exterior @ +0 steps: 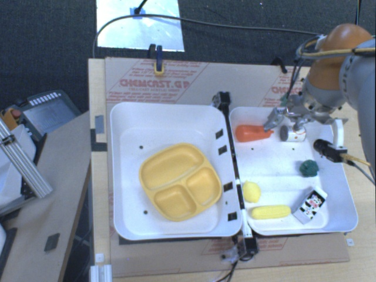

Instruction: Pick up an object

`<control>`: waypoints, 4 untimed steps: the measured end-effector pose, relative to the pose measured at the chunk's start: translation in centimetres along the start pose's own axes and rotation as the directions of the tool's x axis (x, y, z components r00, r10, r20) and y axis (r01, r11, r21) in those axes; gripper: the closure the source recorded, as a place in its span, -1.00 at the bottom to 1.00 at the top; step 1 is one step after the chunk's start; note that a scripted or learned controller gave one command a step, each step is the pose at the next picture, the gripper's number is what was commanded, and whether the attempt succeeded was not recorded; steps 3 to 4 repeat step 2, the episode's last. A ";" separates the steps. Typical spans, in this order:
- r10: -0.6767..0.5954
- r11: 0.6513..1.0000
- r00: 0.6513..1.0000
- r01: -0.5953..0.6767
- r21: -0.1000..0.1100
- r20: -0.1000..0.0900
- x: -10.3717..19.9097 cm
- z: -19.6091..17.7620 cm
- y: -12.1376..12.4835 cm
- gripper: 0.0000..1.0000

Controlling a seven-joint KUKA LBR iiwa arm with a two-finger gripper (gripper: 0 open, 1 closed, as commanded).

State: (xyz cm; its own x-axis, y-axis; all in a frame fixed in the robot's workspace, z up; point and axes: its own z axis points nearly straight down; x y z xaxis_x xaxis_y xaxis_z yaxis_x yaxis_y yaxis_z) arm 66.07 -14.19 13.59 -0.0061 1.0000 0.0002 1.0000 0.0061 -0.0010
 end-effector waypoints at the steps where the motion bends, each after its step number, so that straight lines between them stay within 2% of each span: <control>1: 0.000 1.000 1.000 0.000 -0.017 0.004 -0.1 1.1 0.4 -1.00; 2: -0.002 1.000 1.000 0.002 -0.020 0.006 -0.2 0.1 0.5 1.00; 4: -0.002 1.000 1.000 0.002 -0.020 0.006 -0.2 0.1 0.5 1.00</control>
